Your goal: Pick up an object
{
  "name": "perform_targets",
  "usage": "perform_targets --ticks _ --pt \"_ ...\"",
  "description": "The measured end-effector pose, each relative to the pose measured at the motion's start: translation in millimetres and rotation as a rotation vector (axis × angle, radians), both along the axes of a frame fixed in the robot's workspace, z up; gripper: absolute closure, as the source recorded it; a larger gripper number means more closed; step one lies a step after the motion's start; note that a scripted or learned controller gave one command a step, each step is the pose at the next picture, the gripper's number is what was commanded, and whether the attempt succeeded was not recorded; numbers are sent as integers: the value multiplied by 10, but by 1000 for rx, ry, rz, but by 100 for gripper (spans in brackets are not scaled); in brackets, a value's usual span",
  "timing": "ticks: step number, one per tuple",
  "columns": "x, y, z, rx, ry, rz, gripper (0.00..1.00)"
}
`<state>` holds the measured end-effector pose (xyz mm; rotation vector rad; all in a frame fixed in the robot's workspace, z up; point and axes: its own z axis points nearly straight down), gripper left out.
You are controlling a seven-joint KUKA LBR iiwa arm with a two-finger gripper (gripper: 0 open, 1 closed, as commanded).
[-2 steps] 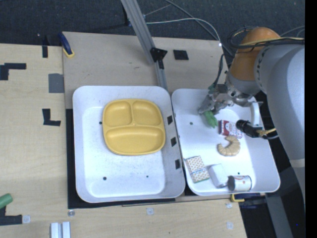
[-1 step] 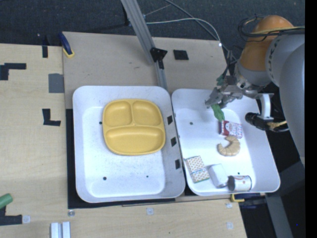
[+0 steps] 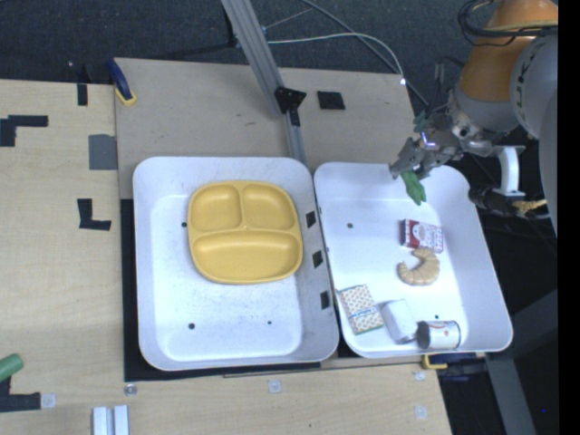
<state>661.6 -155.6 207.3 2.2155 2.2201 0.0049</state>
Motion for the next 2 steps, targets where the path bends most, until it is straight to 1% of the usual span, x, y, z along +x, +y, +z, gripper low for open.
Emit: perform_targets --ticks 1,2 --pt "65 10 633 0 -1 0 100" --pt "-141 478 666 2 6 3 100"
